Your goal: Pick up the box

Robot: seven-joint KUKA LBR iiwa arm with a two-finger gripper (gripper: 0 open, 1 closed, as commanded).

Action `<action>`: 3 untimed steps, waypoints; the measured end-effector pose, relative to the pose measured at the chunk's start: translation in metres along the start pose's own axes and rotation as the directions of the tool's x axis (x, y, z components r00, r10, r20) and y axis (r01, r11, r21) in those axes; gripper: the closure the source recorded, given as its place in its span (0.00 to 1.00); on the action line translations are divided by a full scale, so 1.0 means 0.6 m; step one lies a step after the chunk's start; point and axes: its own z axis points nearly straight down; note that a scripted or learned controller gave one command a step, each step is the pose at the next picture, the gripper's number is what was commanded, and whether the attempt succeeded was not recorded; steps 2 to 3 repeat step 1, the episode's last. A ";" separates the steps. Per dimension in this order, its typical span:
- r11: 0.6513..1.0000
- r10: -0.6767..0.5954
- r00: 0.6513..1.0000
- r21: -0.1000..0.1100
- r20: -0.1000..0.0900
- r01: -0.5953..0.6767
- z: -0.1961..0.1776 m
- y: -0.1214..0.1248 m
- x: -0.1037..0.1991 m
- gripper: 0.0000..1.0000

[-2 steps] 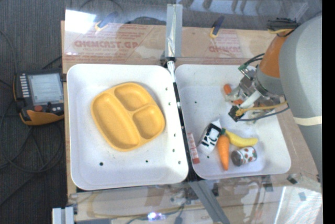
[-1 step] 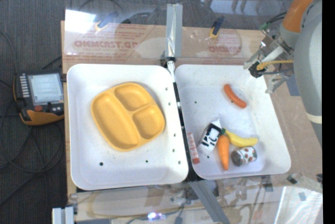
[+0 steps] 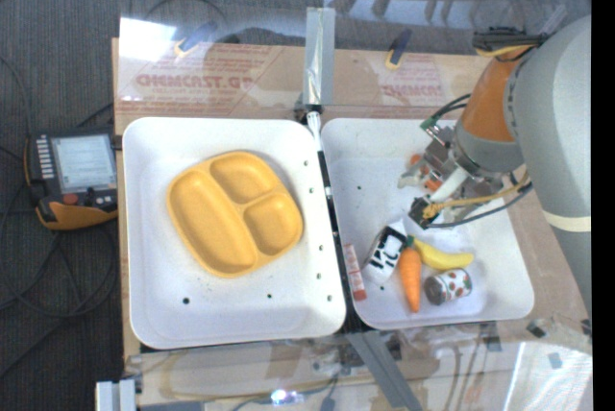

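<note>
You see the box, a small black-and-white carton, lying tilted on the floor of the right-hand bin, its lower right corner touching the top of the carrot, the banana just beside.

Two shallow white bins are counted, a left bin and a right bin. In the left bin one yellow divided tray is seen, with three compartments. In the right bin one of each kind is counted: one black-and-white box, one carrot, one banana, one small spotted can and one thin red-and-white stick by the bin's left wall.
</note>
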 end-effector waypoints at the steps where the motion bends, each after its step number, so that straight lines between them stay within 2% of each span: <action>1: 0.980 0.199 0.980 -0.007 0.000 -0.199 -0.229 -0.020 -0.128 0.00; 3: 0.980 0.199 0.980 -0.007 0.000 -0.199 -0.229 -0.020 -0.128 0.00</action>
